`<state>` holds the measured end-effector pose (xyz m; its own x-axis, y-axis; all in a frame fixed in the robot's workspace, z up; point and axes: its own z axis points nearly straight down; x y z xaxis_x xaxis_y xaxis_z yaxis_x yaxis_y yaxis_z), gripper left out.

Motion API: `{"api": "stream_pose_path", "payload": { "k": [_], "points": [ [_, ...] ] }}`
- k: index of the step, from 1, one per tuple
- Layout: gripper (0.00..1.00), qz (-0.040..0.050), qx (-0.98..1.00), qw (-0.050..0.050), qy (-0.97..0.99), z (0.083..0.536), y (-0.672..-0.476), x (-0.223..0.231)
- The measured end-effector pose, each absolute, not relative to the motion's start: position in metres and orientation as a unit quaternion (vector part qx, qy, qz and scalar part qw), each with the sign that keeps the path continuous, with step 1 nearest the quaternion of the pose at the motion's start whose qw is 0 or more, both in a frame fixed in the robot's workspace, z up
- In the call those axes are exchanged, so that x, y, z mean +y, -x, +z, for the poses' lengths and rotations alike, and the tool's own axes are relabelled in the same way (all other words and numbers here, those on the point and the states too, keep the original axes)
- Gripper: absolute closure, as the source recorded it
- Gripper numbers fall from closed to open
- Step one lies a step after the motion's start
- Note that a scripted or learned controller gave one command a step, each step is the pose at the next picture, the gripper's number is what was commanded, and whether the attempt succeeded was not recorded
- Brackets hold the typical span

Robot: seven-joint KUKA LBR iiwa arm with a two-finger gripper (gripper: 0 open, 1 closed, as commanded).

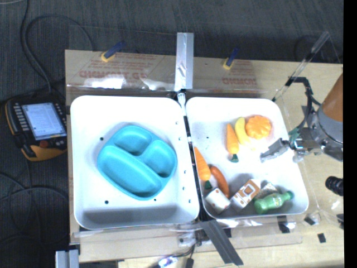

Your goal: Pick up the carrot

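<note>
An orange carrot (231, 139) with a dark green stub at its near end lies upright in the middle of the right bin (290, 128). Two more orange carrot-like pieces sit by that bin's left wall, one (201, 164) against the wall and one (219, 180) just right of it. My gripper (274, 150) hangs over the right side of the right bin, a short way to the right of the middle carrot and apart from it. Nothing shows in its grasp.
A yellow banana-like piece (241, 130) and an orange round fruit (258, 126) lie just right of the middle carrot. A green bottle (273, 201), a small carton (246, 194) and a white item (216, 200) crowd the near edge. The left bin (89, 205) holds a blue divided tray (138, 159).
</note>
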<state>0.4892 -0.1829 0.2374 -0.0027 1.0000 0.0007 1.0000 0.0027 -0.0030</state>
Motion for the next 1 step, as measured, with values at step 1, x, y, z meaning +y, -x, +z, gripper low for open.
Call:
{"api": "stream_pose_path", "payload": {
  "k": [1],
  "points": [
    [0.0,0.001,-0.689,0.001,0.724,0.2084,-0.5564,-0.1669]
  ]
}}
